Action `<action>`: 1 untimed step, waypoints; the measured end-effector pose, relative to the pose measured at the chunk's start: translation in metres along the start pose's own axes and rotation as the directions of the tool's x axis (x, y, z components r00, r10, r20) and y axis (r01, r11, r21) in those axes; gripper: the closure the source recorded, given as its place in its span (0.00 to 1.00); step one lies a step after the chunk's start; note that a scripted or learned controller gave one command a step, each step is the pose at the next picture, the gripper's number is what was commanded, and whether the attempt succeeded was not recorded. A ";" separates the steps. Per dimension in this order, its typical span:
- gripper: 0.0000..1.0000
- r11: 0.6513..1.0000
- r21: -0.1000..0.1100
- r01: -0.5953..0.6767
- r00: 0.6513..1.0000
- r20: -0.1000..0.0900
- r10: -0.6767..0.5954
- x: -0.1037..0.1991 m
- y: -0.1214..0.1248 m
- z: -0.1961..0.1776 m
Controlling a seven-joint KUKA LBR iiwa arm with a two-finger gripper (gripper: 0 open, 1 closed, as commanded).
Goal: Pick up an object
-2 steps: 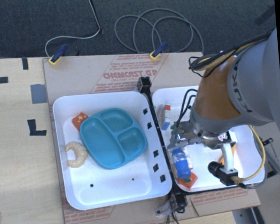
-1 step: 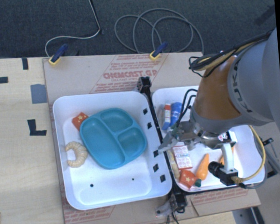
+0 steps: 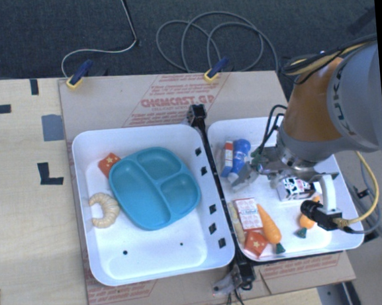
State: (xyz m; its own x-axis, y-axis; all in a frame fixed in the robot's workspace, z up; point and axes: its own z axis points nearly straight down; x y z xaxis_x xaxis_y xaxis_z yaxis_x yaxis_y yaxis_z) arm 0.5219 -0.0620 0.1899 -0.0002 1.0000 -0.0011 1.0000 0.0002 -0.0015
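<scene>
- The hand is hanging low in the right bin, near the blue bottle; whether it is wide or narrow cannot be told.
- The smooth plastic carrot and flat printed packet are lying loose and ungrasped, likely candidates.
- In the left bin, a glossy blue divided plate is sitting beside a ridged beige ring.

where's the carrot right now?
In the camera view, the carrot lies in the right bin, near its front edge, just right of the small box and above the red packet.
</scene>
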 end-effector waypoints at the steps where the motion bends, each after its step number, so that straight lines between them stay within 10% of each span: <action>1: 0.00 1.000 -0.001 0.001 1.000 -0.001 -0.001 -0.005 0.055 0.003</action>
State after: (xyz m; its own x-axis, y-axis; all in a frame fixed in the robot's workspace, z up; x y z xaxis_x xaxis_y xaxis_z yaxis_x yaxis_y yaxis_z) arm 0.5773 -0.0665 0.1867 -0.0014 1.0000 -0.0005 1.0000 0.0014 -0.0010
